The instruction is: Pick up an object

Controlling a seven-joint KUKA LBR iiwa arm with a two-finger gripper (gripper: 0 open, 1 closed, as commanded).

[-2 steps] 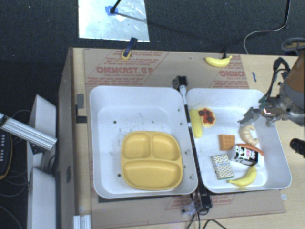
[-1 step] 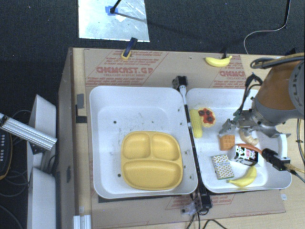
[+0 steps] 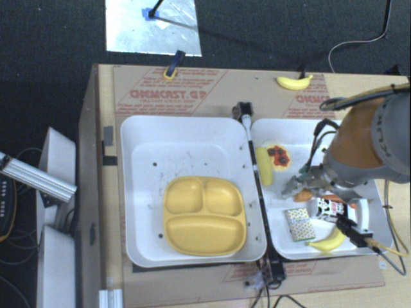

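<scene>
My gripper [image 3: 297, 186] is low inside the right bin [image 3: 289, 133], near its middle. An orange object [image 3: 302, 196] lies right beside or under the gripper; I cannot tell whether they touch. A yellow oblong item [image 3: 264, 165] lies along the bin's left wall, next to a flat yellow piece with red spots [image 3: 279, 157]. Toward the front lie a checkered pouch [image 3: 298, 224], a banana [image 3: 327, 241] and a black-and-white box [image 3: 332, 207], partly under the arm.
The left bin [image 3: 148, 140] holds a yellow divided tray [image 3: 205, 215]. Another banana [image 3: 294, 81] lies on the cardboard behind the right bin. The arm's bulky grey and orange wrist [image 3: 363, 140] covers the right bin's right side.
</scene>
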